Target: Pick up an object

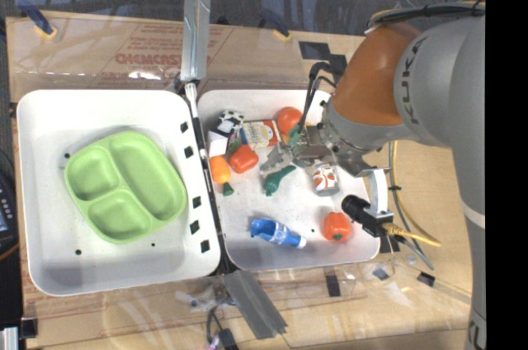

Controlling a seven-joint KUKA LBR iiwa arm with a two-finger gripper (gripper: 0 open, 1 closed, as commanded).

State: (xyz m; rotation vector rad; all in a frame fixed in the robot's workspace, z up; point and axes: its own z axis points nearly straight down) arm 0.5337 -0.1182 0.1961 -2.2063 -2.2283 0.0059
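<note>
My gripper [290,152] hangs low over the middle of the right bin [247,253], reaching in from the right under the orange wrist band. Just below its tip lies a dark green toy [276,177]. To its left are a red pepper-like toy [243,159] and an orange piece [219,169]. Behind it sit an orange-red ball [288,118], a printed carton [258,132] and a black-and-white ball [232,121]. A small white and red can [325,178] rests to the right, under the wrist. Nothing shows as held.
A blue bottle [275,233] and an orange tomato-like toy [336,226] lie near the right bin's front edge. The left bin [41,200] holds a green divided plate [124,185]. The black divider between the bins runs down the middle.
</note>
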